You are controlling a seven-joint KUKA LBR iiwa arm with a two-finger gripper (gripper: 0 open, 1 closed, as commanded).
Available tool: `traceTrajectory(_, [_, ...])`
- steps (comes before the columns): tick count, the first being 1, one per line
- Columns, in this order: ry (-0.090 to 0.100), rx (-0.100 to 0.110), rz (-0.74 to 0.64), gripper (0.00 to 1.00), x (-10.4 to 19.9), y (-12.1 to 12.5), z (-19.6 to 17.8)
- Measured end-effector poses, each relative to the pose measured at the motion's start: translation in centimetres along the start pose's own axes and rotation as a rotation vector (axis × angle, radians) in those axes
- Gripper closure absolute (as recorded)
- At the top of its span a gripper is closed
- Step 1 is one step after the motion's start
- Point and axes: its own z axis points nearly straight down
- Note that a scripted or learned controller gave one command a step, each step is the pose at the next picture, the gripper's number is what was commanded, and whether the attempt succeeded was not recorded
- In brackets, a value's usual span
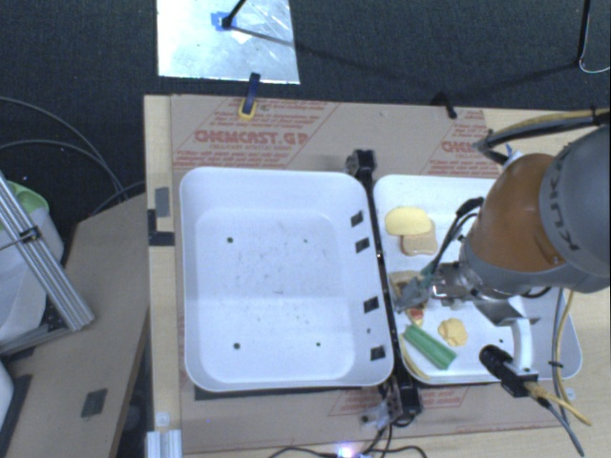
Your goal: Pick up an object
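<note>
The grey arm [535,222] reaches in from the right; its orange-banded wrist bends down-left; the tool [416,292] points left.

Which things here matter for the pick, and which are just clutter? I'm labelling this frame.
For the job:
gripper
yellow piece
tan piece
green stick
small yellow piece
right bin

Lying about:
left bin
metal sheet
cardboard

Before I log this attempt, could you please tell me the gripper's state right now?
Gripper: low over the right bin, above the green object; open or closed cannot be told.
</note>
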Motion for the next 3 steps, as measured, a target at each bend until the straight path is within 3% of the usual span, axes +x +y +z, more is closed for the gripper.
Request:
traceTrajectory(1, [0.0, -0.005, -0.001, 0.0, 0.4, -0.1, -8.2])
traceTrajectory(2, [0.0, 0.006, 0.004, 0.0, -0.4, -0.3, -4.8])
traceTrajectory(3, [-0.001, 0.003, 0.005, 0.0, -3.2, 4.4, 4.1])
